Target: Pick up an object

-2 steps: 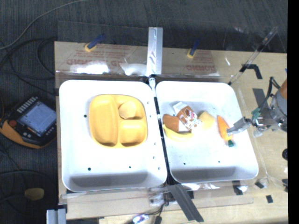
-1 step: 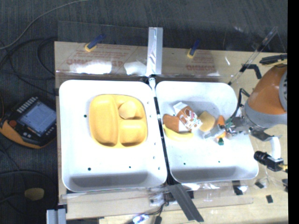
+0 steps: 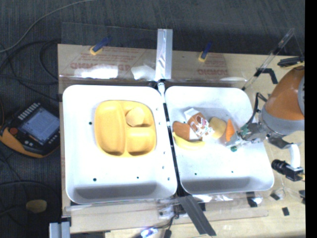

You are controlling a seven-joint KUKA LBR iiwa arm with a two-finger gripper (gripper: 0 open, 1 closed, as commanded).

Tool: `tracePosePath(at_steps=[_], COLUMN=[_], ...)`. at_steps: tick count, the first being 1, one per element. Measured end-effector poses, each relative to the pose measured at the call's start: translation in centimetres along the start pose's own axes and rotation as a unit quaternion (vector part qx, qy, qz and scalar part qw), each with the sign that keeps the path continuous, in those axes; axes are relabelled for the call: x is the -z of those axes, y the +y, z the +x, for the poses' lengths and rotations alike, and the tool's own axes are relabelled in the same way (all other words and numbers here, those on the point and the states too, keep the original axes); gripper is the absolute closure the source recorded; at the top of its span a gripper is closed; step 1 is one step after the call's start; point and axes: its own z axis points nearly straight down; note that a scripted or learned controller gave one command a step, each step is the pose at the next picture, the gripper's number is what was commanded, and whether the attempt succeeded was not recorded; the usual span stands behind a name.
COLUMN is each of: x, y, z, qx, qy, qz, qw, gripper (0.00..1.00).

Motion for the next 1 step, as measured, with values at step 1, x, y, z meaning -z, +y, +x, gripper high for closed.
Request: tracePosePath(at_steps=[1], x=[8.42], y=[2.27], z=[1.74], qx=[0.181], qy=[-0.004], qz=[0.001], qw=[0.9835], gripper=[1.00])
